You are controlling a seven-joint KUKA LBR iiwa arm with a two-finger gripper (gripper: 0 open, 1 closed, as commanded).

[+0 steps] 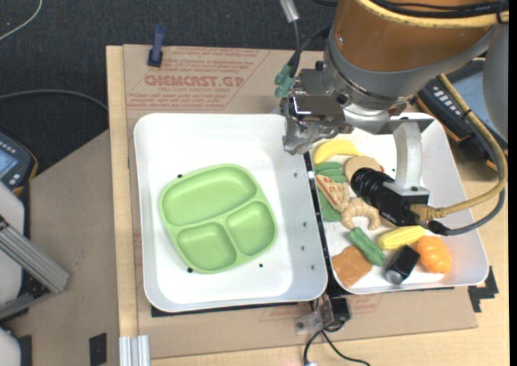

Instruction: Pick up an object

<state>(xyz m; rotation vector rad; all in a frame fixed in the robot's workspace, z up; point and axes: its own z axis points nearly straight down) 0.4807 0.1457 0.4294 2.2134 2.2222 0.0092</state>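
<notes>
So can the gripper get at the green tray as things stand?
Probably yes: the green tray lies uncovered in the left bin, and the gripper hangs at that bin's right edge.

Smooth matt green plastic tray [216, 216] in glossy white plastic bin [153, 195].

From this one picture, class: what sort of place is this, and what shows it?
Probably a robotics lab: an orange-banded robot arm above the right bin of toy food, beside the left bin holding a green tray.
</notes>
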